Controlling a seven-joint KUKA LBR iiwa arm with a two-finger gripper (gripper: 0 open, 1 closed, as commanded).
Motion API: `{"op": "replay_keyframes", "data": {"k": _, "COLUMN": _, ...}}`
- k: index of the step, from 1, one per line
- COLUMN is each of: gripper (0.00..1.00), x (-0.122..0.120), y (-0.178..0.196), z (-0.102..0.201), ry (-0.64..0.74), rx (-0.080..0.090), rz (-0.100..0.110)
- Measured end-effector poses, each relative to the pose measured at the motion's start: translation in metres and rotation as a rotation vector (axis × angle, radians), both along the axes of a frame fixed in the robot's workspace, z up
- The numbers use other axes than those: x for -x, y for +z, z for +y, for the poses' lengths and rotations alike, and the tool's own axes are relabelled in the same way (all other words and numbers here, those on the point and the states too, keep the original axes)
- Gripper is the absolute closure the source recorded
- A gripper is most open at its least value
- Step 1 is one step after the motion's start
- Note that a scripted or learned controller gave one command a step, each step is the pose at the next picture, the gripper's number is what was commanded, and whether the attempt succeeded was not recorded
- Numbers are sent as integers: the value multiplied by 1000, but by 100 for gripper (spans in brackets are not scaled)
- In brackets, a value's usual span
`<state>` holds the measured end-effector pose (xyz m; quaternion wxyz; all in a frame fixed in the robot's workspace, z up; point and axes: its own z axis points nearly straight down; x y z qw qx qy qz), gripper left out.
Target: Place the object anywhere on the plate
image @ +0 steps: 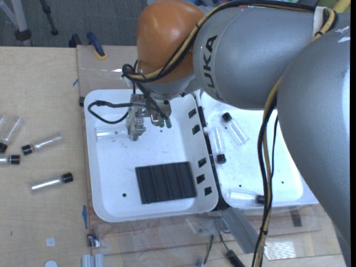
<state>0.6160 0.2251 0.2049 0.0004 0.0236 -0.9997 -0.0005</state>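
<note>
1. Hovering over the far part of the left bin, the gripper hangs beneath the arm's orange band; whether its jaws are apart or together, I cannot tell.
2. A clear vial lies just left of the gripper.
3. The black ribbed plate sits near the bin's front wall.
4. More vials lie in the right bin.

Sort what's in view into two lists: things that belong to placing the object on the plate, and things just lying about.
Job in hand:
- gripper, over the left bin
- clear vial beside it in that bin
- dark ribbed plate

Lying about:
- vials on the bench, left of the bins
- vials in the right bin
- blue clamp
</note>
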Motion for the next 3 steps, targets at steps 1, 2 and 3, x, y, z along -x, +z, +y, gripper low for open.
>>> {"op": "replay_keyframes", "data": {"k": 1, "gripper": 100, "x": 33, "y": -24, "z": 0, "ry": -163, "rx": 1, "rz": 1}}
{"op": "replay_keyframes", "data": {"k": 2, "gripper": 100, "x": 7, "y": 108, "z": 0, "ry": -109, "rx": -1, "rz": -5}}
{"op": "replay_keyframes", "data": {"k": 3, "gripper": 100, "x": -11, "y": 41, "z": 0, "ry": 22, "rx": 0, "rz": -2}}
